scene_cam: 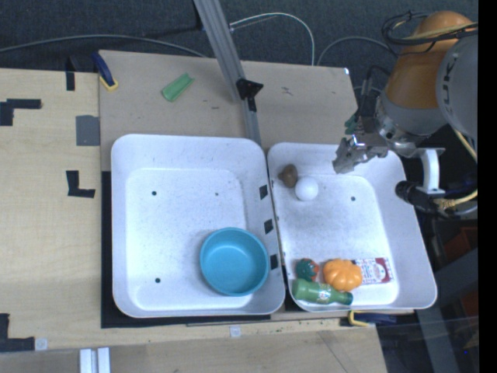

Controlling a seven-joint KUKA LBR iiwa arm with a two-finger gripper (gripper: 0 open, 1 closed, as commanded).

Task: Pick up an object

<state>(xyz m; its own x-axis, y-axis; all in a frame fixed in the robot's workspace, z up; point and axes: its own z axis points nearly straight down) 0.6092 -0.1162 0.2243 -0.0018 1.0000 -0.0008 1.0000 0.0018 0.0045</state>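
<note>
In the upper part of the right bin (404,231) lies a smooth white ball (307,189), with a small brown lump (288,175) touching or just beside it to its upper left. The gripper (347,158) hangs to the right of the ball, over the bin's upper right rim, apart from both things and holding nothing; whether it is spread or pressed together cannot be told from this slanted view. Along the bin's lower edge sit a cluster of items: a rounded orange pumpkin-like toy (342,273), a green vegetable-shaped toy (320,292) just below and left of it, a small dark green and red piece (306,269) to the left, and a flat red and white packet (375,270) to the right, whose print is too small to read. In the left bin (140,200), toward its lower right, stands a glossy blue bowl (234,260). On the brown bench (311,99) at upper left of the bins lies a green block (176,87). A grey metal pole (221,41) slants down from the top.
</note>
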